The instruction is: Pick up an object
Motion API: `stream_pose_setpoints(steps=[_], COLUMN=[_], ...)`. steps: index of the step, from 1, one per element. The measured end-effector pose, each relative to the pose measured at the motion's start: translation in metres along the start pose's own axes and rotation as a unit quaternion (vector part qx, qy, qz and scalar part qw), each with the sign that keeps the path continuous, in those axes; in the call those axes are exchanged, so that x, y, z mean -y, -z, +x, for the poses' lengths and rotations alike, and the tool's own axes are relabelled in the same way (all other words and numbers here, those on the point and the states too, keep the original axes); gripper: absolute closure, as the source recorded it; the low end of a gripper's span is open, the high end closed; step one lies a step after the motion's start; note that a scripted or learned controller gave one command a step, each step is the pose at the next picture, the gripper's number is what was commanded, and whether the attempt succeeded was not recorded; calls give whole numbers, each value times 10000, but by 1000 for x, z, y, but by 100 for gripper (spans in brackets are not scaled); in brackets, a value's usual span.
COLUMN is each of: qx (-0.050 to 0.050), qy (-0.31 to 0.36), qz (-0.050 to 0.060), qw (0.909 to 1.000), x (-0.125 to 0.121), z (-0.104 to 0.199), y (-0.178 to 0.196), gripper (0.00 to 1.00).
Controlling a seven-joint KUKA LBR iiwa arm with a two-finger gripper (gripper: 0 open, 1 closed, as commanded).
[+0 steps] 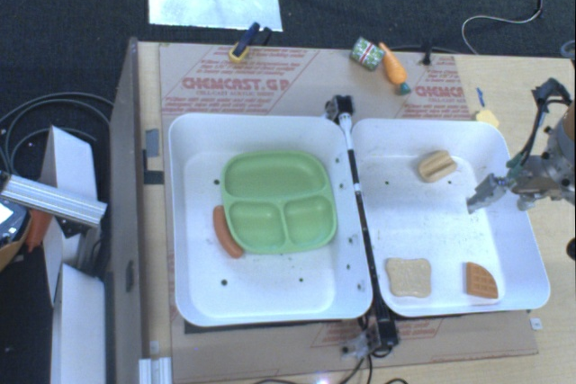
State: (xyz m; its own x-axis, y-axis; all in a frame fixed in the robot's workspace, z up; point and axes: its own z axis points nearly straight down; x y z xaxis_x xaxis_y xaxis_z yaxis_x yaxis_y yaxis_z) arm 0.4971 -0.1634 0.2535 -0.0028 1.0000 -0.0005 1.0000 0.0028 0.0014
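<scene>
Camera view: hand (pixel 480 196) hovers over the right bin (pixel 517 234), right of the bread roll (pixel 436 165); grip state cannot be determined. Toast slice (pixel 409 277) and waffle wedge (pixel 481 281) lie below the roll.

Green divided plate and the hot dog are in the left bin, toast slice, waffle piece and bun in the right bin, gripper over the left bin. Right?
Not quite. The camera view shows the gripper over the right bin, near its right side, not the left. The rest holds: green divided plate and hot dog in the left bin; toast slice, waffle piece and bun in the right bin.
</scene>
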Motion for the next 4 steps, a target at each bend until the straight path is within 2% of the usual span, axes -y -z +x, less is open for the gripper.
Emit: stream_pose_setpoints(steps=[1,2,3,4], qx=[3,-8,-2,11], qy=[7,13,-3,-2], qz=[-2,-6,8,-27], qw=[10000,10000,10000,10000], x=[-83,-151,-156,-160], z=[-27,13,6,0], y=[-41,-59,-128,-166], gripper=[0,0,0,0])
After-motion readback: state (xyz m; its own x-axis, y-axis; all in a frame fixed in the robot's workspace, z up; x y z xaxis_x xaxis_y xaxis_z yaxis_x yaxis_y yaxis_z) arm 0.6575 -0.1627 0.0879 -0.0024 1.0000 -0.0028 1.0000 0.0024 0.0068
